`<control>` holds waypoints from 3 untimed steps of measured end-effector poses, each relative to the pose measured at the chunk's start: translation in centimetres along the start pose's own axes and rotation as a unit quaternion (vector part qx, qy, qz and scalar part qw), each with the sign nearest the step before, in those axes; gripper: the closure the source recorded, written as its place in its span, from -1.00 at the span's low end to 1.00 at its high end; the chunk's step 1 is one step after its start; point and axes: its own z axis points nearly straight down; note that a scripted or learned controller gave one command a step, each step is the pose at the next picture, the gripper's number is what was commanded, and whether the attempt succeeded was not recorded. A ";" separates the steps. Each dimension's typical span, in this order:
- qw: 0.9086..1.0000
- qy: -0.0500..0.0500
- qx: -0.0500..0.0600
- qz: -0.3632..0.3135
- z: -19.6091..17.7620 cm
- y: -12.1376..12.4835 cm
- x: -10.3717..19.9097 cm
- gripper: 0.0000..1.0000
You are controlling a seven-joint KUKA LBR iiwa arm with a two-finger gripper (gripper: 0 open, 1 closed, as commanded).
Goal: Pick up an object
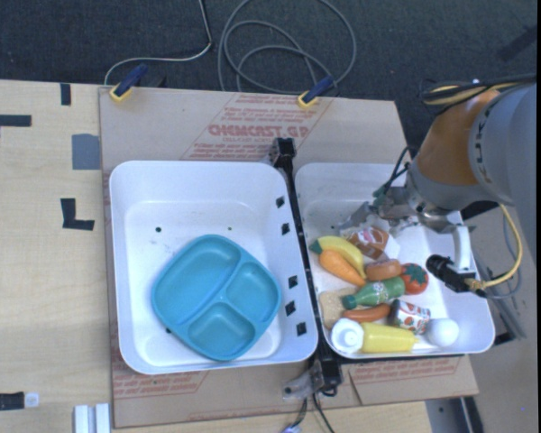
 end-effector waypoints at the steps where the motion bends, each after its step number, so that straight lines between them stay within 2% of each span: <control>1: 1.000 -0.003 0.010 0.003 1.8 -8.8 -3.0 -1.00; 2: 1.000 -0.004 0.010 0.002 0.7 -8.5 -3.0 1.00; 3: 1.000 -0.002 0.012 0.000 -3.4 -5.5 -0.2 1.00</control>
